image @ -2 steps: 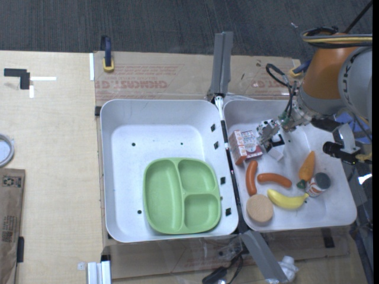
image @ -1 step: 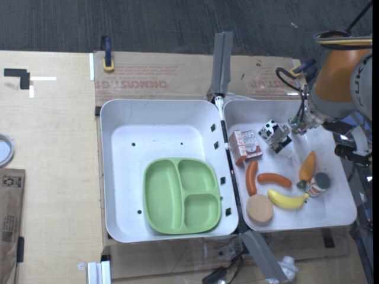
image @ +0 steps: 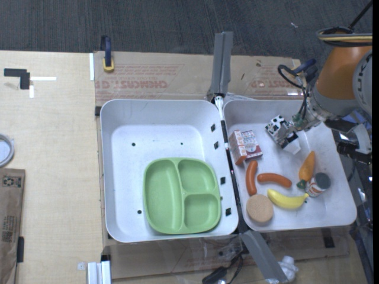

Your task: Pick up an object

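Hovering low in the right bin (image: 331,218), your gripper (image: 283,134) is sitting apart from the clustered food, probably lining up a pick, though I cannot tell its jaw state

red lettering runs across the cardboard sheet (image: 148,76) behind the two bins, printed upside down from this view; it seems to read "chemcast", with a second smaller line too faint to make out. the brown paper bag (image: 10,209) at the left edge bears a small dark recycling-type mark. the little carton (image: 244,146) carries print too small to read.
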`<state>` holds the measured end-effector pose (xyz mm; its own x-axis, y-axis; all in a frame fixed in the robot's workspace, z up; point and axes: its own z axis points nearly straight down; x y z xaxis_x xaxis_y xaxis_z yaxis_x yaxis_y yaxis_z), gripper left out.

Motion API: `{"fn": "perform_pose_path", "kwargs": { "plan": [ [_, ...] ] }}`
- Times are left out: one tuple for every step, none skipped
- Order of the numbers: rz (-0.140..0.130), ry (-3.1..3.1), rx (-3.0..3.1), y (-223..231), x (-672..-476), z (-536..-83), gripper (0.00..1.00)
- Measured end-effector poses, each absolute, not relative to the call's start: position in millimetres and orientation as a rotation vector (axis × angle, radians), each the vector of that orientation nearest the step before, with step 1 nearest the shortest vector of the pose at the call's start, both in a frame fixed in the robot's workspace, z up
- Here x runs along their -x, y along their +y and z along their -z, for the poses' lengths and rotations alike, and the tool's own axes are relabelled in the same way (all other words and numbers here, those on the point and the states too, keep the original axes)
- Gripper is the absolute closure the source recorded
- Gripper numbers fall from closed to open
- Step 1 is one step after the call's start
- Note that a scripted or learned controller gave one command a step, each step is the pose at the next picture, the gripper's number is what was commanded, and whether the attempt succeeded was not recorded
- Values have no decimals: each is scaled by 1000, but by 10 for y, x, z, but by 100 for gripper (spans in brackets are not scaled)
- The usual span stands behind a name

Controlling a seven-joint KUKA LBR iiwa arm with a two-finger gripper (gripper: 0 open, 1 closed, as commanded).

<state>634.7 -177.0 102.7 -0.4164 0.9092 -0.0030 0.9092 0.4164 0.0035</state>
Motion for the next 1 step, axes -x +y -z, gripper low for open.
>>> {"fn": "perform_pose_path", "kwargs": {
  "plan": [
    [0,2729,-1553,-1353,-6400,-1944,100]
  ]
}}
